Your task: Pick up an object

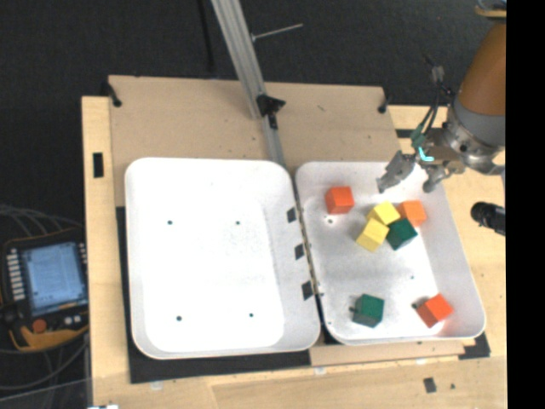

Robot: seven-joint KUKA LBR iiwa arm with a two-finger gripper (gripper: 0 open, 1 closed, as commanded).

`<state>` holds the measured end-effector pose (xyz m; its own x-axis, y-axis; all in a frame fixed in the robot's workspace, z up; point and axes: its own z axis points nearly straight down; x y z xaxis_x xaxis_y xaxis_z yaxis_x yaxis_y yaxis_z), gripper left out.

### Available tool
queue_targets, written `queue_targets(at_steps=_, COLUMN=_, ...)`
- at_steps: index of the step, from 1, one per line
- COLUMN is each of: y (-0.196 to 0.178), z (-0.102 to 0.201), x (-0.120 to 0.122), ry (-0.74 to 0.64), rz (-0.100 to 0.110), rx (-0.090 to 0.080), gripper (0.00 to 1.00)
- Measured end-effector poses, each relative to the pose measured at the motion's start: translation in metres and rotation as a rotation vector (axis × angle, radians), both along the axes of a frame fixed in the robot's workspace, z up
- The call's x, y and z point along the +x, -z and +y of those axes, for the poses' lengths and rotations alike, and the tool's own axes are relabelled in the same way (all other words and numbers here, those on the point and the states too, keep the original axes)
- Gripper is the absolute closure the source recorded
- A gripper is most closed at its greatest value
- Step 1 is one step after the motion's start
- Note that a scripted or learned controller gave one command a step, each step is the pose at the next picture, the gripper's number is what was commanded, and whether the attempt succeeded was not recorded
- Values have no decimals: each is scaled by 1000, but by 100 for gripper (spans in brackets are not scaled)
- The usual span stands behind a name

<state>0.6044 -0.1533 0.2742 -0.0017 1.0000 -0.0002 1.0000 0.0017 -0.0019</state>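
The right bin holds several small blocks. An orange block lies near its back left. Two yellow blocks, a green block and an orange block crowd together in the middle. Another green block and an orange block lie near the front. My gripper hangs over the bin's back right corner, above the cluster, open with its fingers spread and nothing between them.
The left bin lies beside the right one. A grey metal pole slants up from between the bins at the back. A handheld controller rests off the bench's left edge.
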Motion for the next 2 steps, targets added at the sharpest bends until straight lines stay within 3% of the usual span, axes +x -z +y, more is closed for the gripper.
queue_targets(at_steps=1, y=-2, z=0, x=1, ry=-1, rz=-4, rx=-1, gripper=0)
queue_targets(at_steps=2, y=43, z=-4, x=7, ry=2, rz=1, rx=-1, gripper=0)
